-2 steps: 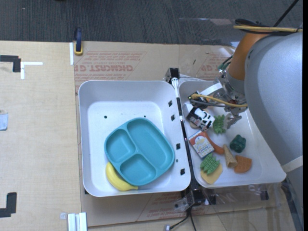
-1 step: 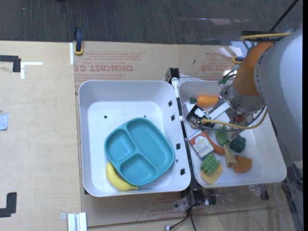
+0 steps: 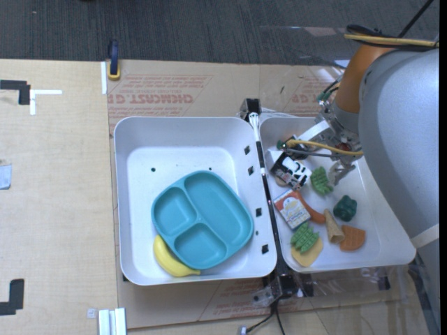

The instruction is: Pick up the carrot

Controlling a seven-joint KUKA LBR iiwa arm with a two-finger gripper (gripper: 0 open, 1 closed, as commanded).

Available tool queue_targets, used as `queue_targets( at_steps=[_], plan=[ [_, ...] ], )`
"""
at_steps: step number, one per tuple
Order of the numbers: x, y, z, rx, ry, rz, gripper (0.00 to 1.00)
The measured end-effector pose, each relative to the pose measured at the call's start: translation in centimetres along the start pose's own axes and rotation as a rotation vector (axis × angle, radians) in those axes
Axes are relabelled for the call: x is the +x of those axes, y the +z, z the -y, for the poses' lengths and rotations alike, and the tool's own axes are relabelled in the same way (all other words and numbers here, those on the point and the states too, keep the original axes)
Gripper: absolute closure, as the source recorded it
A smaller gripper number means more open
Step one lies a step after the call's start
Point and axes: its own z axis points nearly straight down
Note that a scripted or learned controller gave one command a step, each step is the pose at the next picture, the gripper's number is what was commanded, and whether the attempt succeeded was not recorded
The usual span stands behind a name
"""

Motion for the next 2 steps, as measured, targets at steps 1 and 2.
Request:
queue_targets(
  at_steps=[1,2],
  plan=[
    [0.35,-1.40,-0.22,-0.013,-0.008,-0.013,1.00],
    [0.22,-1.19,-0.15,-0.010,-0.009,-0.008,0.00]
  ],
)
